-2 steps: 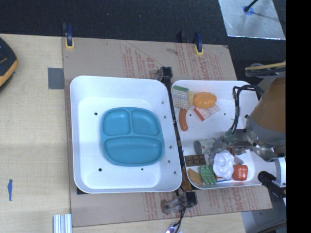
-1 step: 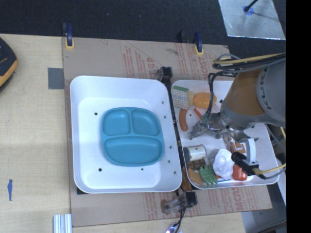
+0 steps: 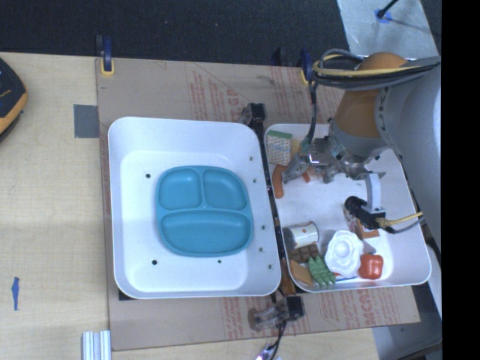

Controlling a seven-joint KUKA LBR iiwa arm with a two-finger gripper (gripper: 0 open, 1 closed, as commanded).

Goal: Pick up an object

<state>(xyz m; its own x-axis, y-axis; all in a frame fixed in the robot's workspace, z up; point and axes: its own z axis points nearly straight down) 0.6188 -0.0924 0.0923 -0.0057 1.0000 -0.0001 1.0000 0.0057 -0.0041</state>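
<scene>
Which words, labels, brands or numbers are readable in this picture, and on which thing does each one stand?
None can be read with certainty.
Cardboard sheet under the bins: faint red printed lettering, too blurred to read.
Small packet at the top of the right bin: a printed pattern, too small to read.

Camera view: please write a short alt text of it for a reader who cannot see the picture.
A grey robot arm reaches from the right over the right white bin, its claw low near the bin's far left corner among small toy items. The left white bin holds a blue divided plate.
</scene>
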